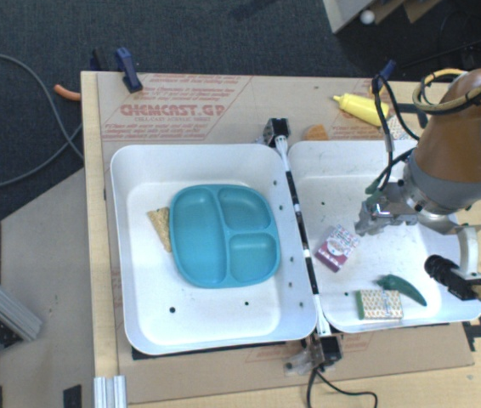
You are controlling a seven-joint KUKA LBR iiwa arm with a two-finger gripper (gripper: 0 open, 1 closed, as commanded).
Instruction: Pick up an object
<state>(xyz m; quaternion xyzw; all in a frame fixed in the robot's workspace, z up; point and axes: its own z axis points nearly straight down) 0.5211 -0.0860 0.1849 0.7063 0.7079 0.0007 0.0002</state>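
In the right bin (342, 164) a small pink and white packet (338, 247) lies near the left wall. A green pepper-like piece (404, 287) and a small patterned box (381, 304) lie close together near the front rim. My gripper (374, 217) hangs over the middle of this bin, just up and to the right of the packet, and I see nothing held in it. The grey arm with its orange band (461, 134) reaches in from the right. In the left bin (138, 177) a teal divided plate (223, 235) partly covers a tan cracker (161, 223).
A yellow banana-like toy (359, 106) and a small orange item (314, 132) lie on the cardboard behind the right bin. A black fitting (449, 277) overhangs that bin's right rim. A blue clamp (127, 69) grips the board's back left corner.
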